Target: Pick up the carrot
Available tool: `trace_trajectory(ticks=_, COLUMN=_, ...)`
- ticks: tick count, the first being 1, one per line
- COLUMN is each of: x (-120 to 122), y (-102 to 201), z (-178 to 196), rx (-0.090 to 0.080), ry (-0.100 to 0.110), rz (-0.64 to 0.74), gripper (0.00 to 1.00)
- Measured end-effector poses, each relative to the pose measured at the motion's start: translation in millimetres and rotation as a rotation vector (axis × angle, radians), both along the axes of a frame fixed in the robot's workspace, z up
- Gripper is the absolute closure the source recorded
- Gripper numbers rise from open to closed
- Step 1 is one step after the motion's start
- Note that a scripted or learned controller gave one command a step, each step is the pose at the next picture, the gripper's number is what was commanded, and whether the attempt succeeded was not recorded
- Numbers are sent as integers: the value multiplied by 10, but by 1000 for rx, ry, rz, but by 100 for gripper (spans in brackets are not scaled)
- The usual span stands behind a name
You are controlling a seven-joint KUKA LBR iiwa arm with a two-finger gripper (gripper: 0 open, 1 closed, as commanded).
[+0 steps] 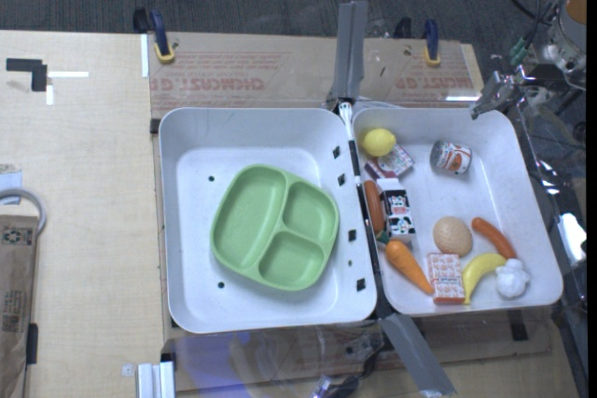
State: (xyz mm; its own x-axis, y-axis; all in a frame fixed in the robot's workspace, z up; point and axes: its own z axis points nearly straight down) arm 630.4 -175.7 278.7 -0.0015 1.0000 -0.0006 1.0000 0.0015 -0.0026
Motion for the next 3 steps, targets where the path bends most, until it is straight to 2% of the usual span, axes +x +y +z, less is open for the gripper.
trace_trajectory(ticks=1, x=-587, y=566, z=-913, rx=0, ry=2, rz=-112, gripper=0)
trace_trajectory(ticks=2, x=-1053, y=1224, z=-884, rx=0, ry=3, rz=-310, gripper=0)
trace_trajectory(ticks=3, x=-1528, y=823, z=-1286, rx=0, ry=3, rz=-426, gripper=0)
